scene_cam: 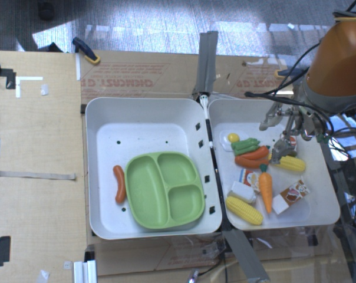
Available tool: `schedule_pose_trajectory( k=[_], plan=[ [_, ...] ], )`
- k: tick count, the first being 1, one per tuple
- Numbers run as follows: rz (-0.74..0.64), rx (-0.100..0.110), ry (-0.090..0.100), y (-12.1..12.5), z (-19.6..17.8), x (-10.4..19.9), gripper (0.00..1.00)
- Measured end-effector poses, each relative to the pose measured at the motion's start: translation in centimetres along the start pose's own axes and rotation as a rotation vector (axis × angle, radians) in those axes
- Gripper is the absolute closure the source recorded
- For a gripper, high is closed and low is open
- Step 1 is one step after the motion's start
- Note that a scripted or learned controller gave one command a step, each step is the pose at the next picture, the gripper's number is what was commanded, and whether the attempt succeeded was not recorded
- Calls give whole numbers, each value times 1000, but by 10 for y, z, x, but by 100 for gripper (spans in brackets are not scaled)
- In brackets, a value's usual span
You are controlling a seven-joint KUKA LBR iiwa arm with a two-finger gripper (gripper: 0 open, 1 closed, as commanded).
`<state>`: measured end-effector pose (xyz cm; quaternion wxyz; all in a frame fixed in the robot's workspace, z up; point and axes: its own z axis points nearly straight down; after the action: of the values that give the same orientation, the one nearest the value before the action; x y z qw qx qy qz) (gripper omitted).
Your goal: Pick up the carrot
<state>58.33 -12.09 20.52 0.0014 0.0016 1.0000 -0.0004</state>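
Note:
The carrot (265, 188), orange with a small green top, lies in the right bin (319, 214) with its tip pointing toward the front edge. It rests between a white block (241, 190) and a small carton (292, 196). My gripper (282, 148) hangs over the back half of the same bin. It is behind and slightly right of the carrot, close to a yellow corn cob (290, 164), and its lower end is hard to make out against the items below. The carrot lies free, apart from the gripper.
The right bin also holds a red and a green pepper (251, 151), a fried egg (231, 138) and a second corn cob (244, 210) at the front. In the left bin (101, 158) are a green divided plate (165, 188) and a sausage (119, 183).

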Motion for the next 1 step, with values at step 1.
schedule_pose_trajectory(
  k=[1],
  plan=[
    [15, 0, -4, 15, 100, 27, 0]
  ],
)
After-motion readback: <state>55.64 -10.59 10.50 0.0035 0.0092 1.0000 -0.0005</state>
